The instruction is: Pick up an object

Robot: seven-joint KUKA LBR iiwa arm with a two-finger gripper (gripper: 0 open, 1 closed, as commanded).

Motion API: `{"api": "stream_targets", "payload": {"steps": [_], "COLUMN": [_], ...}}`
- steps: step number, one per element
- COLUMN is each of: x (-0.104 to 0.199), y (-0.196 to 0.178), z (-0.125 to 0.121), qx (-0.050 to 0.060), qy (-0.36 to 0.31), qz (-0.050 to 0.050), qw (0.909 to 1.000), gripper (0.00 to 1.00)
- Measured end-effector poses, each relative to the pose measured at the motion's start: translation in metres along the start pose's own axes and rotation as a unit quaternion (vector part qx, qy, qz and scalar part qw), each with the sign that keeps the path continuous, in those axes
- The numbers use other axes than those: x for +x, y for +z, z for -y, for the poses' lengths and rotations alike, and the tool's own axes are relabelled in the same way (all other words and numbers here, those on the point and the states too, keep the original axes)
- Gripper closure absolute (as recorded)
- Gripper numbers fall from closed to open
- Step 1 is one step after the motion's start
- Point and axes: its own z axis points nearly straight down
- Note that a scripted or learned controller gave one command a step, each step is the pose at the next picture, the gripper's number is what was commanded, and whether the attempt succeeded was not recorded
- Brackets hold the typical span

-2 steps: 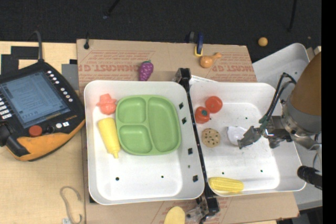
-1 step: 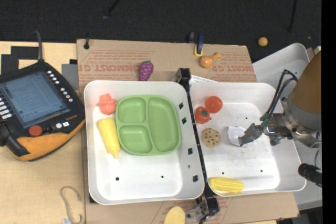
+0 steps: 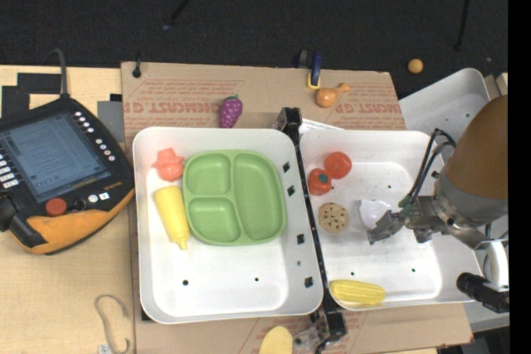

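reaching in from the right, the grey arm w/ orange band puts its dark two-finger gripper (image 3: 383, 230) low in the right shallow white bin (image 3: 415, 282), tips just beside a small white crumpled object (image 3: 372, 211); can't tell how far the fingers are apart or if anything's between them. same bin has a round brown speckled cookie (image 3: 333, 217), two red-orange tomato-like toys (image 3: 329, 172) and a yellow corn cob (image 3: 358, 292) at the front rim. left white bin (image 3: 216, 294) holds a green divided plastic plate (image 3: 233, 198), a yellow bottle-shaped toy (image 3: 172, 215) & a pink toy (image 3: 168, 165).

The bench (image 3: 50, 294) bears cardboard (image 3: 265, 95), 2 bins (image 3: 216, 294) and a pendant (image 3: 58, 170).
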Motion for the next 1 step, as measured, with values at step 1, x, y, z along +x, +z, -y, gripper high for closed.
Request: {"api": "stream_targets", "payload": {"steps": [1], "x": [-0.0008], "y": [0.0453], "z": [0.0059], "qx": [0.0], "qy": [0.0], "qz": [0.0], "qw": [1.0], "gripper": [0.0]}}
